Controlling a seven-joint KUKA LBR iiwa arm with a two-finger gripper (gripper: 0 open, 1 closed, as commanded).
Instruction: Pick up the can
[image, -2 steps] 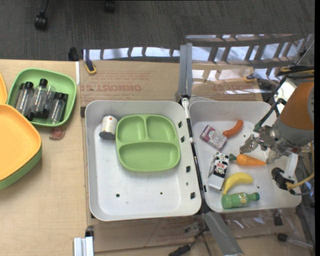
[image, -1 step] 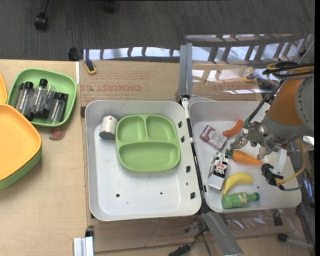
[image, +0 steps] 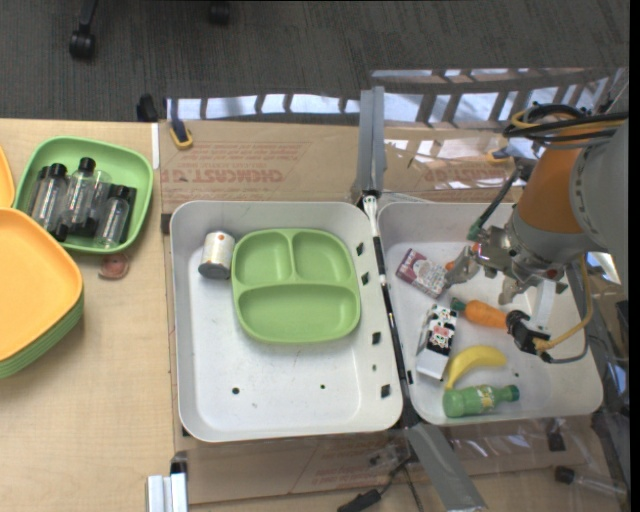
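The can (image: 215, 253) is small and silver-grey. It lies on its side in the left bin (image: 290, 400), touching the left edge of a green divided plate (image: 296, 283). My gripper (image: 485, 283) hangs over the right bin (image: 570, 395), far to the right of the can. Its fingers are spread open just above an orange carrot (image: 487, 315), with nothing between them.
The right bin also holds a pink packet (image: 421, 272), a black-and-white box (image: 438, 332), a banana (image: 473, 362) and a green bottle (image: 480, 398). A green tray of bottles (image: 85, 195) and stacked orange plates (image: 35, 295) sit on the bench at left.
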